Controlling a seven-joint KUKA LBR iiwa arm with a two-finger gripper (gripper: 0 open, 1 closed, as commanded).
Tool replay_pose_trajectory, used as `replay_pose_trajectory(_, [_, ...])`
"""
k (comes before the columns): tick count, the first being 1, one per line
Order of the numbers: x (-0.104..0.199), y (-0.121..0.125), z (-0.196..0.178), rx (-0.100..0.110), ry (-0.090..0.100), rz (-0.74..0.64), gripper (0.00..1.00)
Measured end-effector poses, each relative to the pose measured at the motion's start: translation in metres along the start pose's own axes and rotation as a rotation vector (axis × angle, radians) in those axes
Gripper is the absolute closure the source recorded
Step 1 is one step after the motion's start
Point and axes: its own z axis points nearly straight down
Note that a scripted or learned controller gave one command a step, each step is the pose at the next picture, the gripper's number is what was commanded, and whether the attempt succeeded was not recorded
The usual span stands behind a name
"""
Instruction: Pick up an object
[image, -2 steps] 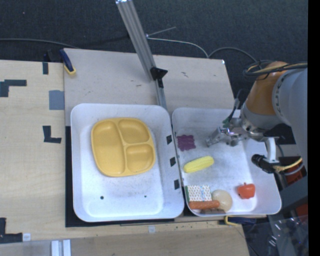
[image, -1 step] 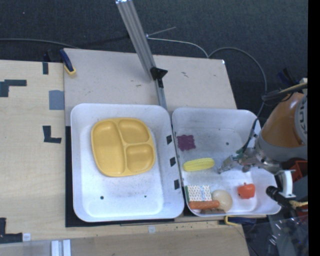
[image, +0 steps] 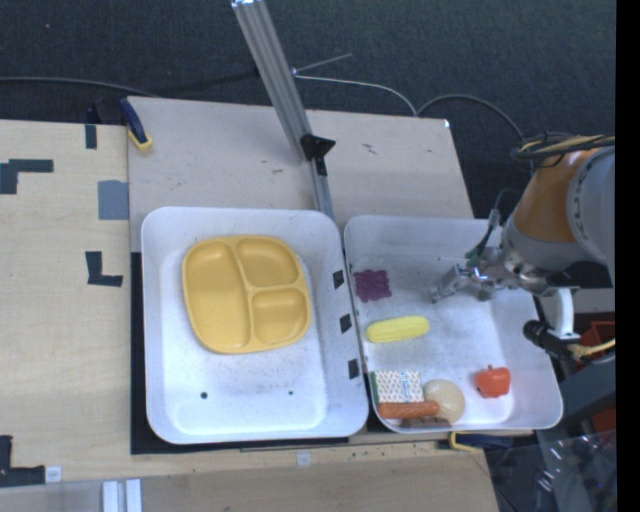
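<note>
Two shallow white bins sit side by side on the pale wooden desk (image: 60, 300). The landmark here is the yellow plastic corn cob (image: 397, 328), lying on its side near the middle of the right-hand white bin (image: 400, 232).

Up and to the left of the corn cob rests a small purple bunch of toy grapes (image: 372, 284), near it but apart. Below the corn cob, against the bin's near wall, lies a small speckled white packet (image: 398, 384), with an orange carrot-shaped toy (image: 407, 409) just under the packet and a cream-coloured round egg-like toy (image: 446, 398) touching the carrot's right end. Down and to the right of the corn cob, well apart from it, stands a small orange-red tomato-like toy (image: 492, 381).

The grey arm with its orange band (image: 548, 205) reaches in from the right, and its metal hand (image: 450, 285) hangs up and to the right of the corn cob, over bare bin floor. Whether the hand is released or clenched cannot be told; nothing is seen between its tips.

Left of the corn cob, across the bin walls, the left-hand white bin (image: 170, 400) holds a yellow plastic plate with three compartments (image: 246, 293).
</note>
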Motion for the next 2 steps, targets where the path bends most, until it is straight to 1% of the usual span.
replay_pose_trajectory(1, [-0.001, 0.082, 0.001, 0.052, 0.014, 0.008, 0.00])
replay_pose_trajectory(2, [-0.001, 0.032, 0.001, 0.010, 0.002, 0.004, 0.00])
